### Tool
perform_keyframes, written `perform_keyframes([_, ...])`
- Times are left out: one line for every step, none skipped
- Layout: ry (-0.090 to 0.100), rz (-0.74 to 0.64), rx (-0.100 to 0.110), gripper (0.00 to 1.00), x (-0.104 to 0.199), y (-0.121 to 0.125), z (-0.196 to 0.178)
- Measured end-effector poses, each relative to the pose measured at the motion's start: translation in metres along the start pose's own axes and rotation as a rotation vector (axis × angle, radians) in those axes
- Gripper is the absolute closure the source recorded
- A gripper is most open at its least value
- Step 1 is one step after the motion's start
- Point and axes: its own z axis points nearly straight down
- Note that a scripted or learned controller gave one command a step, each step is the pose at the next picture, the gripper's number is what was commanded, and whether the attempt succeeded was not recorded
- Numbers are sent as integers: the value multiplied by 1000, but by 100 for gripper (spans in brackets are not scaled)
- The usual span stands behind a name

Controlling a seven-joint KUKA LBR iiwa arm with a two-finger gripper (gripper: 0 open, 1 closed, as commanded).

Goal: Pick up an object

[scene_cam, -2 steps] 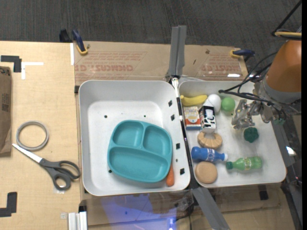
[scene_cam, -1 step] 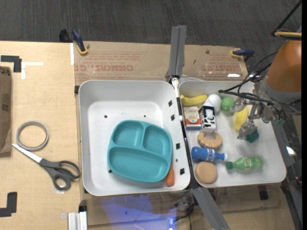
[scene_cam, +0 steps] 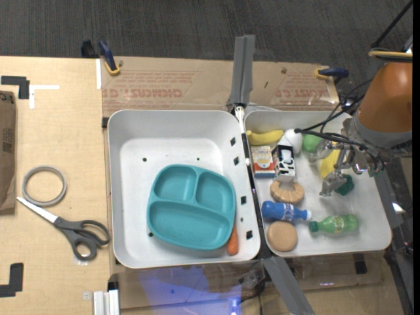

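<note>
While the tool (scene_cam: 336,184) hung low in the right bin (scene_cam: 377,241), grip state unclear, the reach looked underway, needing descent onto one item.

Bench (scene_cam: 59,110) bears bins (scene_cam: 125,143), scissors (scene_cam: 72,228), tape roll (scene_cam: 44,185)

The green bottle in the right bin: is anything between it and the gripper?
Nothing visible. The gripper hangs just above the green bottle, with bare bin floor between them. The blue bottle lies to its left, apart.
</note>
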Motion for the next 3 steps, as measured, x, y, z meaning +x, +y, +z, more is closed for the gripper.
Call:
perform_keyframes([-6,-1,2,100,-2,0,-11])
perform_keyframes([-6,-1,2,0,-2,0,-11])
perform_keyframes([-12,-2,4,100,-4,0,-22])
